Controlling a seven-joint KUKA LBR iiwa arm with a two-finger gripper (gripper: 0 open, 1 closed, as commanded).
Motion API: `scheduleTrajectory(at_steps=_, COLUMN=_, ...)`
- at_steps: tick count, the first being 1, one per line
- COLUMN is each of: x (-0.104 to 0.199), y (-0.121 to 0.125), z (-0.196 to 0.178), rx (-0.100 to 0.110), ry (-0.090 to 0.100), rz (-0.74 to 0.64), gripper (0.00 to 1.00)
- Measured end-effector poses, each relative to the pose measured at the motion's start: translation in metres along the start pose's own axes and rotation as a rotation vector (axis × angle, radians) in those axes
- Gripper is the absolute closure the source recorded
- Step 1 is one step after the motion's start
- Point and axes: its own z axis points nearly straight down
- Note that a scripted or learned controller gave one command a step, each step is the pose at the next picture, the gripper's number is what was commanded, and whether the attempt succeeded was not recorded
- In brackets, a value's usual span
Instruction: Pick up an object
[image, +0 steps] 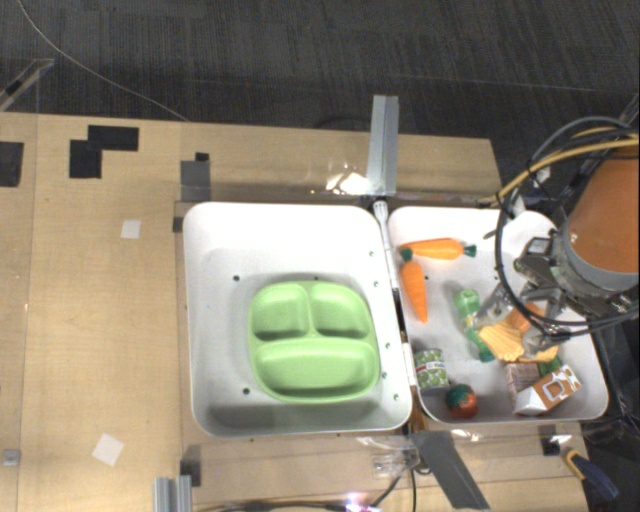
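We lower our gripper (520, 335) over the right bin (590, 405), because the toys lie there; it hangs just above a yellow-orange piece (505, 342) beside the green bottle (468, 308). Whether it grips, we cannot tell.

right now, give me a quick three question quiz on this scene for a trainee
1. True or false: the green tray lies in the left bin.
2. How many carrots are in the right bin?
3. Which lies nearest the tomato? A) can B) upper carrot C) tray

Key: 1 true; 2 two, the other carrot below the first; 3 A.
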Motion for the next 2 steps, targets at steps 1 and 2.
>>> scheduleTrajectory(at_steps=1, x=-0.004, y=-0.001, z=-0.012, rx=0.007, ry=-0.006, rz=-0.002, gripper=1.0)
scheduleTrajectory(at_steps=2, x=-0.074, y=0.042, z=-0.023, rx=-0.022, ry=0.016, rz=0.031, gripper=1.0)
